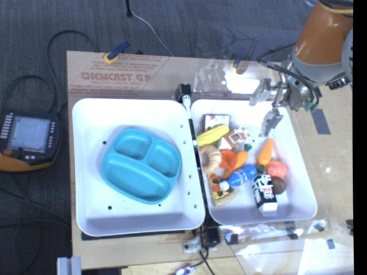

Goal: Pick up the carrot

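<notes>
Camera view: my claw (pixel 274 109) hangs above the carrot (pixel 265 151), whether spread or pressed together I cannot tell

From the carrot, a red ball (pixel 277 168) touches its lower side and an orange toy (pixel 234 157) lies just left; I judge a descent could nudge the carrot aside or pinch a neighbour instead, all inside the right bin (pixel 304 195)

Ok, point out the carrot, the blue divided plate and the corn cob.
carrot (pixel 265 151): camera view, middle of its orange body.
blue divided plate (pixel 121 173): camera view, left compartment floor.
corn cob (pixel 213 134): camera view, middle of the cob.
</notes>
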`<state>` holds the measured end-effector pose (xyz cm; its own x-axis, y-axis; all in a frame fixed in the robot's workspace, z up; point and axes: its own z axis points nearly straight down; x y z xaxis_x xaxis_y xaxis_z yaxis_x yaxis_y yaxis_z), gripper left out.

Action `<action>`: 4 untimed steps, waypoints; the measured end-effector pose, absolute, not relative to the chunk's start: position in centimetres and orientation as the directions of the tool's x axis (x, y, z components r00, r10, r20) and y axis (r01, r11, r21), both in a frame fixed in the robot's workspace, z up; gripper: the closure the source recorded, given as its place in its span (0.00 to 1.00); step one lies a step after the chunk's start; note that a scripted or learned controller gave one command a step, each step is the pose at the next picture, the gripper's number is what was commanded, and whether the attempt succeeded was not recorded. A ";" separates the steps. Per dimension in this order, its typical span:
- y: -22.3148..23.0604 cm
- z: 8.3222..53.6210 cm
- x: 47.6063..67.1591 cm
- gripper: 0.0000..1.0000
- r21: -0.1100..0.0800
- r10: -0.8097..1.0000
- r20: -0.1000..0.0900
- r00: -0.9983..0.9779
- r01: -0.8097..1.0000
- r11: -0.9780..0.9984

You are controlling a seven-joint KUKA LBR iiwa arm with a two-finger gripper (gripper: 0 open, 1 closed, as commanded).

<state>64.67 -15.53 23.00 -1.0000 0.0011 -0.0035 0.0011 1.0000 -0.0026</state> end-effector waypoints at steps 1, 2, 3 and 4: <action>-21.3 11.7 60.8 0.00 0.001 0.034 0.012 -0.999 0.034 0.999; -22.2 9.1 58.8 0.00 -0.002 -0.025 -0.014 -1.000 -0.025 1.000; -22.1 10.3 59.1 1.00 -0.007 -0.026 -0.021 -0.999 -0.026 1.000; -22.1 11.3 59.2 1.00 -0.011 -0.026 -0.023 -0.999 -0.025 1.000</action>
<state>59.17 -22.11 11.30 -0.9994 -0.0256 -0.0226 -0.0253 0.9996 -0.0112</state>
